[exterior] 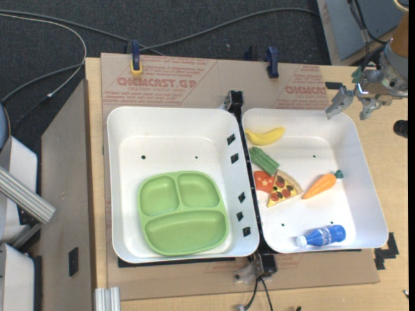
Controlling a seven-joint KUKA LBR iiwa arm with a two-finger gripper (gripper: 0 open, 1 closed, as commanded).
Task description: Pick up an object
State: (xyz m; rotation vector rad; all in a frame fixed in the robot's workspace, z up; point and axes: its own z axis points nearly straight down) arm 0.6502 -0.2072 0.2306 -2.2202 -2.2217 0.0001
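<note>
The right bin (353, 141) holds a yellow banana (265, 135), a green vegetable piece (264, 159), a red piece (262, 181), a pizza slice (283, 188), an orange carrot (320, 185) and a blue bottle (321, 236) lying on its side. My gripper (353, 105) hangs above the bin's far right corner, open, with nothing between its fingers. It is well apart from all the objects.
The left bin (123, 141) holds a green divided plate (183, 212). A black divider (240, 167) runs between the bins. Two clamps (135, 57) hold the cardboard base at the back. Cables lie on the dark floor behind.
</note>
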